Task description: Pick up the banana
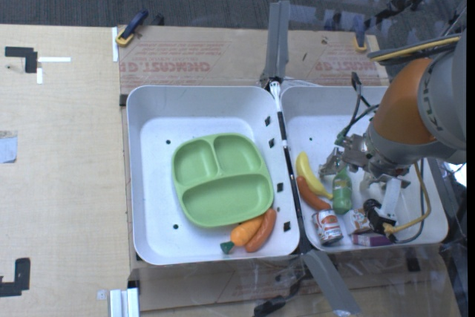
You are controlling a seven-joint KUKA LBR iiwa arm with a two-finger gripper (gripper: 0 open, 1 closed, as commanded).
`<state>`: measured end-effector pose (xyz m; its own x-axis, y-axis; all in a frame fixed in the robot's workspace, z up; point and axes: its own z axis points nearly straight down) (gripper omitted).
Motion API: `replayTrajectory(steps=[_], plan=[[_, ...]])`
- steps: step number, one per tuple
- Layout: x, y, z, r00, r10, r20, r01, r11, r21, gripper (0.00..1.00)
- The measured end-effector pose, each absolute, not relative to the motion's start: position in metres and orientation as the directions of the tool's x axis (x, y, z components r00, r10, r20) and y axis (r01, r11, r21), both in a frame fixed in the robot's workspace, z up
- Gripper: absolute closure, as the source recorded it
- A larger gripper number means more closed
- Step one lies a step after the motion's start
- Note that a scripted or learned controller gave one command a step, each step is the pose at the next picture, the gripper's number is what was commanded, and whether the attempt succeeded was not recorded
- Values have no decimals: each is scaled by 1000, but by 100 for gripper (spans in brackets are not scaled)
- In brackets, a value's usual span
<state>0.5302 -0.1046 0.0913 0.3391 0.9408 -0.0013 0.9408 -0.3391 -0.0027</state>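
Two white bins sit side by side on your bench (59, 182). Right bin (312, 104): banana (308, 174) lies near its left wall, touching an orange sausage (312, 196) just below it. Your gripper (343, 159) hangs just right of the banana, above a green bottle (342, 191); cannot tell its state. Can (328, 226) sits nearby. Left bin (148, 130): green plate (221, 179), carrot (243, 232) at its lower edge.

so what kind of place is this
Likely a robotics lab test bench: a grey and orange arm reaches over two white bins of toy food, such as a banana, with office carpet behind.
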Motion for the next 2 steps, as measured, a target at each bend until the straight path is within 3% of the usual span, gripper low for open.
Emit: replayTrajectory(steps=[1,2], plan=[[577,-93,92,-105,994,-1,994,105,1,0],[644,-97,92,-387,922,-3,922,387,1,0]])
